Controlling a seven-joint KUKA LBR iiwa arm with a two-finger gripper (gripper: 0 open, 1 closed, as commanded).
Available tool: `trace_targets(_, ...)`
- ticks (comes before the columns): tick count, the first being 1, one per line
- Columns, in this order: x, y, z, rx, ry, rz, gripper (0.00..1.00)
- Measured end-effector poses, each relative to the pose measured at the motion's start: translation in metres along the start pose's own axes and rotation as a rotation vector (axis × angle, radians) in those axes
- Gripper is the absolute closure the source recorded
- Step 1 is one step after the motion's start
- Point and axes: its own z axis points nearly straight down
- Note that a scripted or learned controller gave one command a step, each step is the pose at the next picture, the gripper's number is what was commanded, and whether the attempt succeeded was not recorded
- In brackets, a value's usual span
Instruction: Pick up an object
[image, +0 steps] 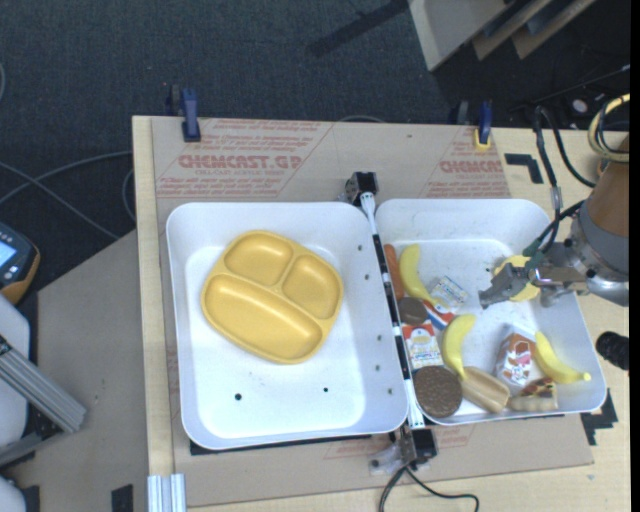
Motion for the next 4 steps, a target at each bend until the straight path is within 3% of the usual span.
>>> trace_targets(1,0.022,0.010,0.129,0.011,0.003,-0.001,0.00)
trace_targets(2,0.033,0.011,0.148,-0.005,-0.001,0.001,0.00)
trace_targets(3,0.034,0.013,0.136,-0.011,-0.001,0.001,1.00)
trace_targets(4,0.110,0.036,0.045,-0.013,0.001,-0.010,1.00)
